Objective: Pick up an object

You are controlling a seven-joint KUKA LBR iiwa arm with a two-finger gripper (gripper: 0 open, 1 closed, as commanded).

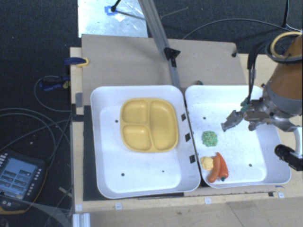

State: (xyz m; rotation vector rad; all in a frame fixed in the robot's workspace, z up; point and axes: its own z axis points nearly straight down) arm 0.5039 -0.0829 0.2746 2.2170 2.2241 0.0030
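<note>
Over the right bin [265,171] I see the gripper [231,122] hanging above the white floor, its dark fingers pointing toward the divide between the two bins. I cannot tell from this slant whether the jaws stand wide or narrow; nothing shows between them.

The things to pick lie nearer the front edge than the gripper. A green knobbly lump [209,138] sits just below and a little left of the fingertips, apart from them. Further toward the front rim, an orange-red carrot-shaped piece [219,168] lies slanted, touching a small pale yellow lump [206,162] on its left. Both rest close to the bin's front left corner.

The green piece looks bumpy, like a cluster of peas or broccoli; the orange one is smooth and tapered; the yellow one is rounded and soft-looking.

In the left bin [109,174] lies a yellow plate [149,125] with three compartments and rounded corners, smooth plastic, set toward the back.

The right bin's middle and right side are bare white floor, giving me open room around the green piece.
</note>
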